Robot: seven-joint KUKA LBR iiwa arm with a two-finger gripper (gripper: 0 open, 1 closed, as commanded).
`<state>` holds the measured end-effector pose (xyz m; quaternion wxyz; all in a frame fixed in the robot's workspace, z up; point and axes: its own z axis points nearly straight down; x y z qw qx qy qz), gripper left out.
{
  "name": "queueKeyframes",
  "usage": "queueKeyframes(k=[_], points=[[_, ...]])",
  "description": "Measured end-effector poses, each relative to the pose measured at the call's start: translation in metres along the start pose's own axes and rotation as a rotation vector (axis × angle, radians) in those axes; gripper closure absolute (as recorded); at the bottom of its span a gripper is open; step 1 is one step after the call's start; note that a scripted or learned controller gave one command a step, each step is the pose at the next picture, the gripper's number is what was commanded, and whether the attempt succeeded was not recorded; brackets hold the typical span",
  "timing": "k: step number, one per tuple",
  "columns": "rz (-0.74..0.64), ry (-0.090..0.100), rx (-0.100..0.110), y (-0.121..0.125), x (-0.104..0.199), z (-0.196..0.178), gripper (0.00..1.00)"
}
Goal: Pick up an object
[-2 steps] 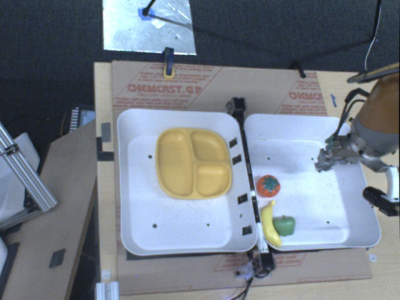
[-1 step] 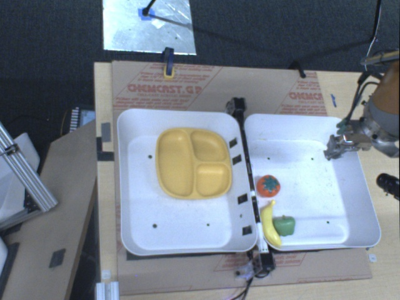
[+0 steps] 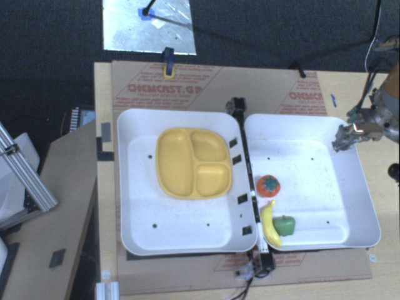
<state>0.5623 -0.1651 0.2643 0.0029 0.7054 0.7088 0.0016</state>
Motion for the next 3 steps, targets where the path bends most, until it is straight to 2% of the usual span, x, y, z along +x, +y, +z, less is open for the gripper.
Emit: queueKeyframes(k=[3], points=[[-0.005,0.003,0.005,-0.001,0.18,0.02,1.0]])
